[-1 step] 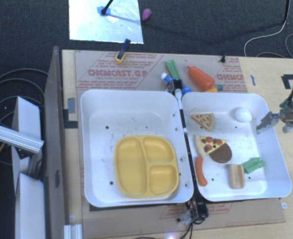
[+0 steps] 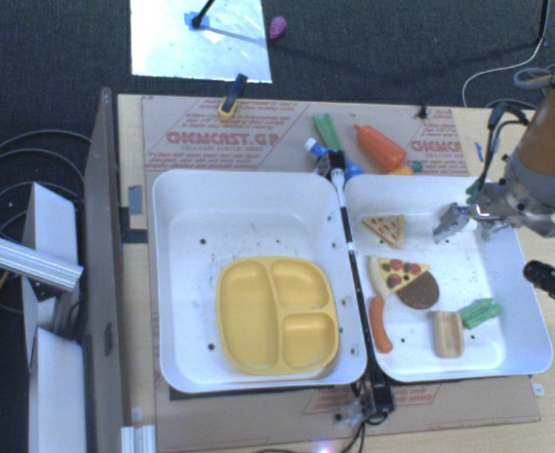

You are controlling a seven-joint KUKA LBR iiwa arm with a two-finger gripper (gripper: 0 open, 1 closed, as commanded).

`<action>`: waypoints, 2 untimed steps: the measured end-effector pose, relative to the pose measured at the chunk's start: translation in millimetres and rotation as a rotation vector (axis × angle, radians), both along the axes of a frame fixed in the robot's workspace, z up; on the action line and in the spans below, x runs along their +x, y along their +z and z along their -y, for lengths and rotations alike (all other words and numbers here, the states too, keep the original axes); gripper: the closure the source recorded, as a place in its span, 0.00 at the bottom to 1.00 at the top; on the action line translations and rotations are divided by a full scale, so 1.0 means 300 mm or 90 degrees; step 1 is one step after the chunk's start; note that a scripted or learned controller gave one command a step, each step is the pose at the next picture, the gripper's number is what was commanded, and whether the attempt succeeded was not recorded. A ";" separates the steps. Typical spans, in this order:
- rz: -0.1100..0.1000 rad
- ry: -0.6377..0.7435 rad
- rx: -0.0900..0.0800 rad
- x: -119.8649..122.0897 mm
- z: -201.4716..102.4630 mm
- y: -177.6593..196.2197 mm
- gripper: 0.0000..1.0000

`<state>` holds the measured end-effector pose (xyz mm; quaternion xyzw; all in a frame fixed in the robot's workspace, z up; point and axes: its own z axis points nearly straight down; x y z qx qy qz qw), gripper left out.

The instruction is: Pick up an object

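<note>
Several small toy foods lie close together in the right bin (image 2: 532,347): a pizza slice (image 2: 385,227), a bigger pizza slice (image 2: 398,273) touching a brown cookie (image 2: 419,293), a sausage (image 2: 379,324), a bread piece (image 2: 446,333) and a green bean (image 2: 479,311). Nothing is held. Being flat, the pieces could slip from a pinch, or the jaws might strike the bin floor or nudge a neighbour. From the right, the arm (image 2: 546,159) reaches over the bin's upper part; its gripper (image 2: 450,223) hangs just right of the small pizza slice, jaws seemingly apart.
</note>
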<state>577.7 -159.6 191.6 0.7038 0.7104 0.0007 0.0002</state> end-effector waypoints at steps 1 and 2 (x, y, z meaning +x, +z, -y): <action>0.009 -0.005 -0.003 -0.064 -0.030 -0.296 0.00; 0.017 -0.007 -0.010 -0.126 -0.124 -0.331 0.00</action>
